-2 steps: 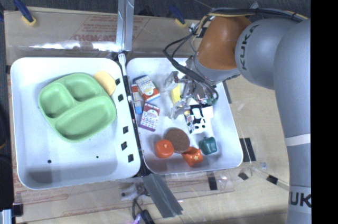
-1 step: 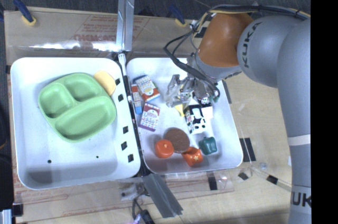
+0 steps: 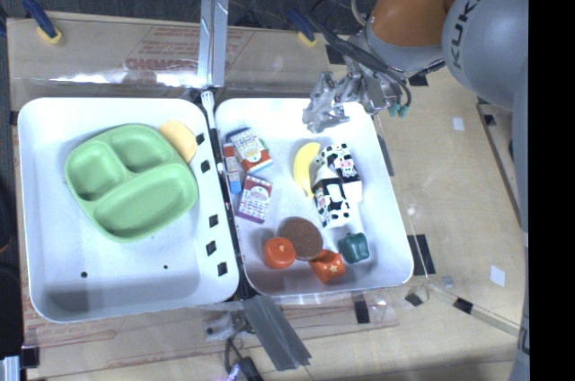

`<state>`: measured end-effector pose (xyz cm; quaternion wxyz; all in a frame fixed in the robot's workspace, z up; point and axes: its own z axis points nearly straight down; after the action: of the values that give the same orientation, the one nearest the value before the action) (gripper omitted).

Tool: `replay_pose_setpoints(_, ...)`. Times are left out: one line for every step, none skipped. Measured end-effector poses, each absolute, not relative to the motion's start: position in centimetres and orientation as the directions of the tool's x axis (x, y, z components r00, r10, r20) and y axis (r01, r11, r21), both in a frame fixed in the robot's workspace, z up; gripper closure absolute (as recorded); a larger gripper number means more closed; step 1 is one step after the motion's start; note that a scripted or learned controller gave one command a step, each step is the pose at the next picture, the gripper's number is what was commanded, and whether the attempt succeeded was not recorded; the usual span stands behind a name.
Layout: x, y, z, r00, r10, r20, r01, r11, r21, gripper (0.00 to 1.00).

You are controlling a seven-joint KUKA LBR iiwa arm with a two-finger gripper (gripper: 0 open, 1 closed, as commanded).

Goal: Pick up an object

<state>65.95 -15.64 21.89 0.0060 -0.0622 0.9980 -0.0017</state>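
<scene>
Left bin (image 3: 54,280): on your left you have the shallow white plastic bin, and in it a light green plastic divided plate (image 3: 132,180) with three compartments, set toward the bin's far half.
Yellow piece: a small rounded yellow object (image 3: 179,137) sits touching the plate's far right corner, close to the wall between the bins.
Divider: a grey metal bar (image 3: 214,38) stands at the far end of the seam where the two bins meet.
Right bin (image 3: 395,235): the second shallow white plastic bin holds all the small items.
Cartons: two small printed cartons, a red and blue one (image 3: 248,148) and a red and white one (image 3: 255,199), lie along this bin's left side, one nearer you than the other.
Near corner items: an orange-red round toy (image 3: 279,252), a brown disc (image 3: 301,236), a small red-orange piece (image 3: 328,266) and a dark green piece (image 3: 355,248) cluster at the bin's near edge.
Banana: a yellow toy banana (image 3: 305,165) lies mid-bin, just left of a black and white cow-patterned carton (image 3: 335,186).
Gripper (image 3: 334,101): you will see the metal two-finger tool over the bin's far edge, beyond the banana and cow carton and apart from both; nothing sits between its fingers.
Gripper state: you cannot tell from this view whether it is spread or pressed together.
Arm (image 3: 485,20): grey with an orange band, entering from your right.
</scene>
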Motion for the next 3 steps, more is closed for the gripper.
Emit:
replay_pose_setpoints(65.8, -8.7, 21.2, -0.999, 0.055, 0.0, 0.055, 0.999, 0.001, 1.0)
replay_pose_setpoints(63.7, -3.6, 19.1, -1.0, 0.02, 0.001, 0.02, 1.0, 0.001, 1.0)
replay_pose_setpoints(63.8, 3.1, 19.2, -0.989, -0.145, -0.002, -0.145, 0.989, 0.001, 1.0)
